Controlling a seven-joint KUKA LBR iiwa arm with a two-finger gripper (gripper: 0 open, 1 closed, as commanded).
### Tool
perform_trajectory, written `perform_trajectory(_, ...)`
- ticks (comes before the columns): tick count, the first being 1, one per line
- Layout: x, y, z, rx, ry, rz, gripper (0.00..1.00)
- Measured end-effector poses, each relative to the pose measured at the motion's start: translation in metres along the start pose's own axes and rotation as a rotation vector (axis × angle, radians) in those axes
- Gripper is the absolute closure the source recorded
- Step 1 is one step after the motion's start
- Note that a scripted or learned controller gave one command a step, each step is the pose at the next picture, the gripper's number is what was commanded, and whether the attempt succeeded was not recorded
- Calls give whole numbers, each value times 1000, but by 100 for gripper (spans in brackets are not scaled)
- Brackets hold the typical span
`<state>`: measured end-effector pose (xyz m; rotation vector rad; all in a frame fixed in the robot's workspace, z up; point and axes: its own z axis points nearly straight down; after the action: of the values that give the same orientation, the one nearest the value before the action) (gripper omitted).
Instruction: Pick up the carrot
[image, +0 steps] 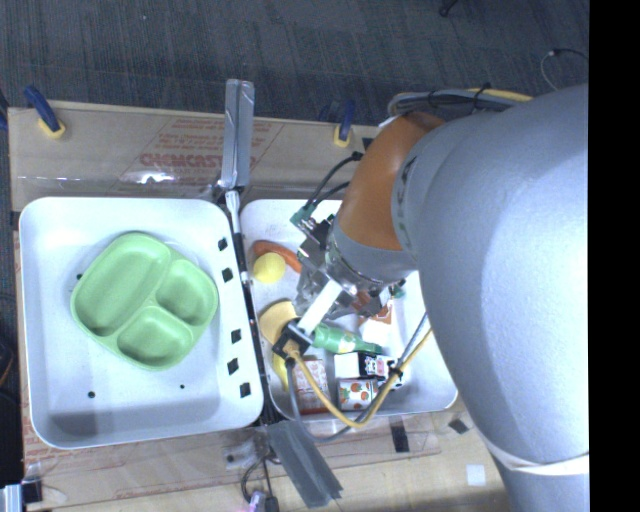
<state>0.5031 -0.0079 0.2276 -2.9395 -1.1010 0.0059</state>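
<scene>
The carrot (275, 250) is a slim orange piece lying near the far left corner of the right bin (262, 212). Its right end runs under the arm. Just in front of it, touching or nearly so, sits a small round yellow fruit (268, 267). My gripper (318, 252) hangs low over the right bin, right beside the carrot's right end, and the orange-banded wrist hides most of it. Nothing is visibly held.
A green divided plate (146, 298) lies in the left bin (60, 400). Crowded into the right bin are a yellow rounded piece (277, 318), a green bottle (347, 342), small cartons (357, 391) and a brownish packet (312, 385). The big grey arm covers the bin's right side.
</scene>
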Motion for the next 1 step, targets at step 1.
perform_trajectory(1, -78, 49, 136, 1, 2, -386, 100)
